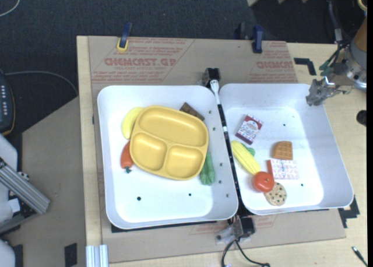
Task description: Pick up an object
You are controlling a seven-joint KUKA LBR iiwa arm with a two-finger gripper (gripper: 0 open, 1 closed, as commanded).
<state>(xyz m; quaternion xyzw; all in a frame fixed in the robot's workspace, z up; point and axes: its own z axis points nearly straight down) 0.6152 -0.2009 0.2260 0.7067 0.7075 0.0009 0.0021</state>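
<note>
The gripper [317, 92] is seen at the upper right corner of the right bin [309, 114], above the rim and well apart from every object. Whether it is open or closed cannot be told; nothing is seen held in it.

No single object is named by the task. The nearest candidates lie in the right bin: a small red and white box [249, 129], a toy corn cob [245, 156], a toy waffle [283, 150], a flat red-patterned packet [284, 169], a toy tomato [263, 182] and a toy cookie [275, 194].

All are judged to be light, rigid play-food pieces, probably smooth moulded plastic.

- Box: flat faces, free on all sides; a grasp across its short width is advised. It is judged the easiest pick.
- Corn cob: elongated and ribbed; it is best taken across its middle.
- Tomato: round and likely to slip or roll; it touches the cookie and lies just beside the packet.
- Waffle, packet, cookie: thin and flat against the floor, so little edge is offered.

In the left bin [111, 143] a yellow divided tray [169, 142] is laid over several pieces: a yellow piece [130, 121], a red piece [126, 157], a green piece [207, 170] and a brown piece [190, 110]. These are partly covered and are judged poor targets.
</note>
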